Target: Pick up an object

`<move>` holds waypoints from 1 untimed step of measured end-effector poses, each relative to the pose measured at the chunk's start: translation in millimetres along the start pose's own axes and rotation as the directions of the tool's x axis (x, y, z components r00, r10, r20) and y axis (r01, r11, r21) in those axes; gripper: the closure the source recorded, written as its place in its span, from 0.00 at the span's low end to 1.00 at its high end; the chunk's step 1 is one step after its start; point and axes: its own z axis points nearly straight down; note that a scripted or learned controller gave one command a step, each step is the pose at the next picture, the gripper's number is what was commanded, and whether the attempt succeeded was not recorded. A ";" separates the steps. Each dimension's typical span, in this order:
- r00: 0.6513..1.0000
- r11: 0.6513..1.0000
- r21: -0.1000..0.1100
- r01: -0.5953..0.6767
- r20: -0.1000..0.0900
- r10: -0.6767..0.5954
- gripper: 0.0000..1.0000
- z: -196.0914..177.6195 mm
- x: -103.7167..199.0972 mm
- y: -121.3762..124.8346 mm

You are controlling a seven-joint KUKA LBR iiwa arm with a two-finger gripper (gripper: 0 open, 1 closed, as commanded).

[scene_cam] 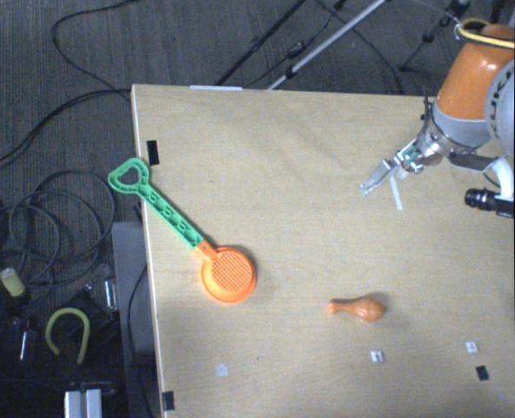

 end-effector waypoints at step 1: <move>1.000 1.000 0.002 0.009 0.000 -0.009 0.00 49.1 -2.0 6.3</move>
